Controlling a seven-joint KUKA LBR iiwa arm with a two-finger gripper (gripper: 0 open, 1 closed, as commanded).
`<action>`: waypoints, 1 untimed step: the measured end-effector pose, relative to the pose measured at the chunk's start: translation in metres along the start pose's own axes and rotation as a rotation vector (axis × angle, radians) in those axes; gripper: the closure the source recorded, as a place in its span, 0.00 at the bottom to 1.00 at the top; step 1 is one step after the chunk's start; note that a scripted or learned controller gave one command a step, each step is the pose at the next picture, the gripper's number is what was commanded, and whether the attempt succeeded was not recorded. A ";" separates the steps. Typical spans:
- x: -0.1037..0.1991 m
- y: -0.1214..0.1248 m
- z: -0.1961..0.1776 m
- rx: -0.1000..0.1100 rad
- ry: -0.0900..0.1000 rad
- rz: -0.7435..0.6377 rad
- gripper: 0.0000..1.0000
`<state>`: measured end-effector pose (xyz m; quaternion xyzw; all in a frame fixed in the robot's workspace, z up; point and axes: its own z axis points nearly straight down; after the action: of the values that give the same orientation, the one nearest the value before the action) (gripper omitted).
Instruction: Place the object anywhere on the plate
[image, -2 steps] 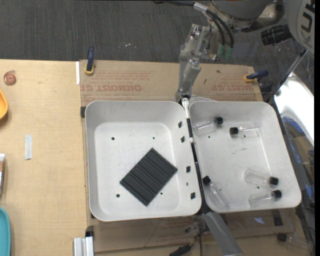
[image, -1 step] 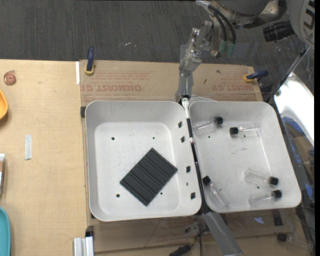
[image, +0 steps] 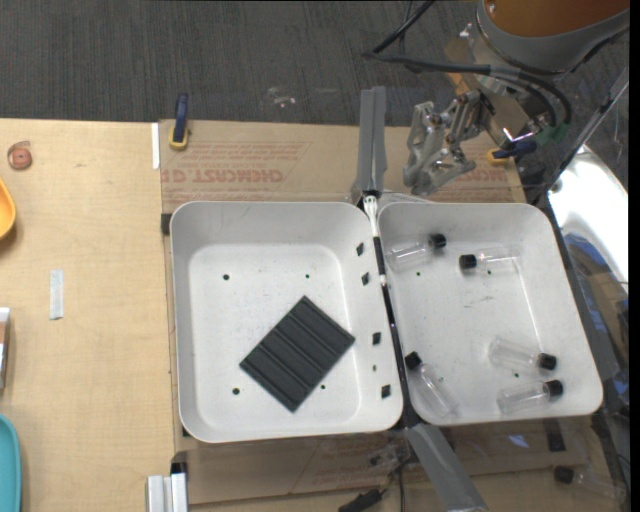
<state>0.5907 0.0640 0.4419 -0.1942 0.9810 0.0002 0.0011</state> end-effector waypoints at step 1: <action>-0.060 0.050 0.001 -0.002 -0.002 -0.678 1.00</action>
<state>0.6269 0.1331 0.4412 -0.5095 0.8605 0.0010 0.0020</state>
